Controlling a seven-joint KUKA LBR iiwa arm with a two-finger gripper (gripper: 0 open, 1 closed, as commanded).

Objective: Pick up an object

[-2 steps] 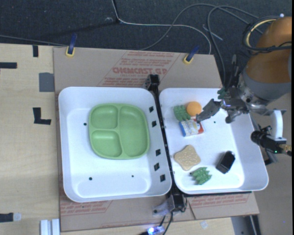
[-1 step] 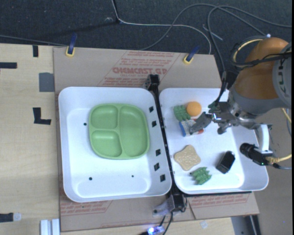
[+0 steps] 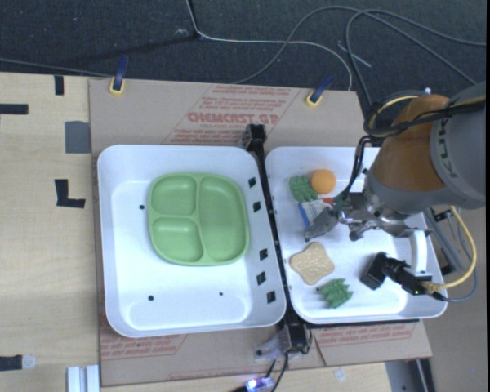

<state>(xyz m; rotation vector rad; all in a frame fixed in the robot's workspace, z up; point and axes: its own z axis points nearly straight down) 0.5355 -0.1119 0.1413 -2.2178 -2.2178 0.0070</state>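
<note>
Several small things are lying in the right bin (image 3: 441, 307): an orange ball (image 3: 323, 180), two green toys, a blue-and-white packet (image 3: 309, 212) and a tan bread slice (image 3: 312, 264). The end effector (image 3: 336, 223) is hovering just beside the packet, its fingers spread apart and holding nothing. That packet is looking light, thin and slippery; pinching across its narrow width seems safest.

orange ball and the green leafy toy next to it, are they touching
Touching. In the camera view the round orange ball sits against the right edge of the green leafy toy in the right white bin, with no white floor visible between them.
</note>
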